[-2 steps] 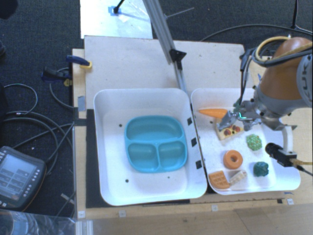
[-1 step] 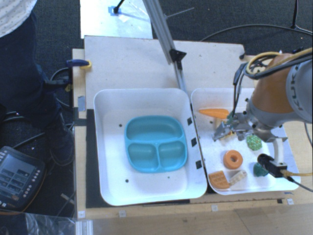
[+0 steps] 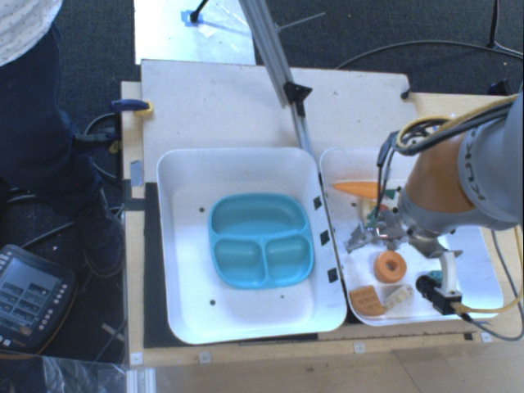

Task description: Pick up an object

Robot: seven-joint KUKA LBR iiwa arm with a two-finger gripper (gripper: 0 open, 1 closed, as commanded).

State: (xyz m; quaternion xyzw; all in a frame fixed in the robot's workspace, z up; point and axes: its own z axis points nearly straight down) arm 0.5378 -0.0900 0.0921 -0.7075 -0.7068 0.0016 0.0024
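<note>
While I hang over the right bin (image 3: 491,277), my gripper (image 3: 366,234) sits near the orange ring (image 3: 390,266); can't tell its state.

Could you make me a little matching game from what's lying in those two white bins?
Things:
1. divided plate
2. carrot
3. ring
4. waffle piece

Places:
A. near front edge of right bin
B. far end of right bin
C. middle of left bin
D. right bin, just below the arm's wrist

Pairs: 1-C, 2-B, 3-D, 4-A
</note>
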